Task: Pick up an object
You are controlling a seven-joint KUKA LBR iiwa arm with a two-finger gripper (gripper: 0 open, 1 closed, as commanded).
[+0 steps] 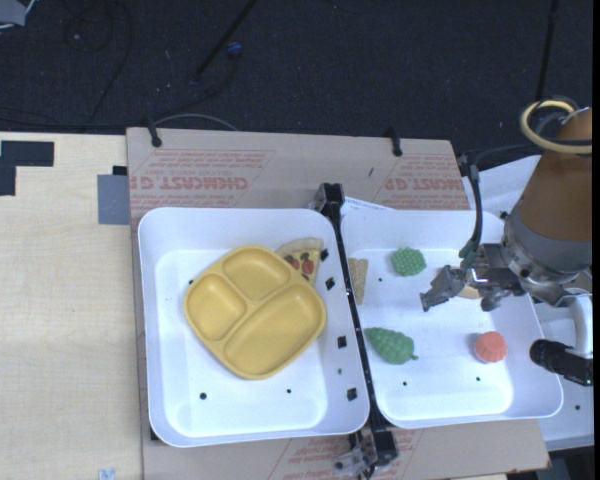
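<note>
My gripper (462, 296) hangs over the middle of the right bin (450, 408), open, with its two dark fingers spread apart. A small tan object (469, 290) shows in the gap between them; I cannot tell whether they touch it. A green knobbly toy (408, 261) lies up and to the left of the gripper. A green leafy toy (390, 344) lies lower left of it. A red-orange ball (490, 347) rests just below the gripper, to its right.
The left bin (170, 368) holds a yellow divided plate (255, 310) and a pizza-slice toy (302, 258) at the plate's upper right. A tan piece (357, 274) lies against the black divider (345, 298) between the bins. The arm's grey body (555, 218) stands over the right bin's right side.
</note>
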